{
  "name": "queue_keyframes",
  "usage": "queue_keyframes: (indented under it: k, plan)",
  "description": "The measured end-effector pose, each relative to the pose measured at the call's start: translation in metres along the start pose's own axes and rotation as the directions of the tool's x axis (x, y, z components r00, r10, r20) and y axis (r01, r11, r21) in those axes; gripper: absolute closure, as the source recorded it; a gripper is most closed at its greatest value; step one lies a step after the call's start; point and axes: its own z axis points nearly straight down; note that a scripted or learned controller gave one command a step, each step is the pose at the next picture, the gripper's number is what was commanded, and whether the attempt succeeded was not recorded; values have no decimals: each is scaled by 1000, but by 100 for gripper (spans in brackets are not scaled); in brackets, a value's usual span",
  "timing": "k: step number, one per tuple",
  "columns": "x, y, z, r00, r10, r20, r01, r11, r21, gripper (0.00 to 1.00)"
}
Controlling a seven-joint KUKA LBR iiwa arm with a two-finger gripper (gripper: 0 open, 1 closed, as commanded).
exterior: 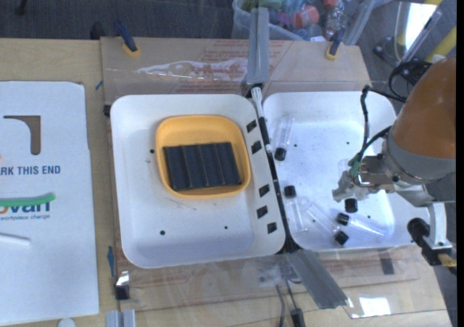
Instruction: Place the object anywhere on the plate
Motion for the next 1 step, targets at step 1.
queue_keyframes:
  k: [1]
  plan:
    - [21, 19, -36, 970, -244, 1, 244, 970, -1, 100]
